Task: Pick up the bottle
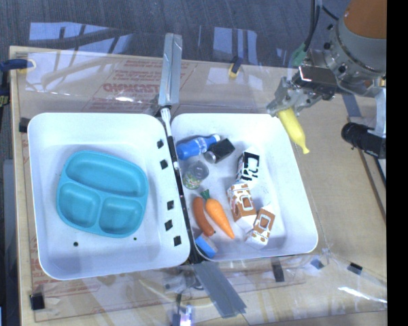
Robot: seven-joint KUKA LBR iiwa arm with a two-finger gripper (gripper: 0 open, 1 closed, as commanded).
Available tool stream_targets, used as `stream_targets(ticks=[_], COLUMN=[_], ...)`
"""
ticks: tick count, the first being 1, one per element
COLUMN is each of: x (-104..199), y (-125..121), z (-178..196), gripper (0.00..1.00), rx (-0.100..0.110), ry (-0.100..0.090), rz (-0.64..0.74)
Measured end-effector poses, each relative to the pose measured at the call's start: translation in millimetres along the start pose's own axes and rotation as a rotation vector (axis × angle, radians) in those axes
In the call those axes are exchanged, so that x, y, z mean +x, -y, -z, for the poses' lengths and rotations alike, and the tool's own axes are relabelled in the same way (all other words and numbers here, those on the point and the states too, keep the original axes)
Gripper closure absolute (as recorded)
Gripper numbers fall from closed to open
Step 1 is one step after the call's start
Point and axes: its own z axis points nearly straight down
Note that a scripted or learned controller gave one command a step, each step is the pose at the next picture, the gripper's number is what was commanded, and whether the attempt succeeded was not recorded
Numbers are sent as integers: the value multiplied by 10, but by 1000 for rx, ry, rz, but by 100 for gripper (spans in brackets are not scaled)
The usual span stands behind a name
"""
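Nearest the camera, the right bin (296, 182) held the blue-capped bottle (194, 147) at its far-left corner, while the gripper (285, 109) hovered beyond its far-right rim, apparently clamped on a yellow object (294, 130).

From my screen the two white bins (296, 182) look like smooth, glossy plastic, and the blue divided plate (102, 193) a matt plastic. The table (340, 202) reads as pale wood under clear, shiny film. The gripper (289, 104) looks like dull grey metal.
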Motion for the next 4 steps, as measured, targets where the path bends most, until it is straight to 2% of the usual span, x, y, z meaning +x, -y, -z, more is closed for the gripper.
stream_targets(ticks=[1,2,3,4], x=[302,-195,-848,-872], y=[-132,-353,-259,-383], z=[-180,-6,-9,-5], gripper=[100,100,100,100], rx=[7,4,4,2], ry=[0,0,-1,-1], rz=[-457,-747,-1035,-1265])
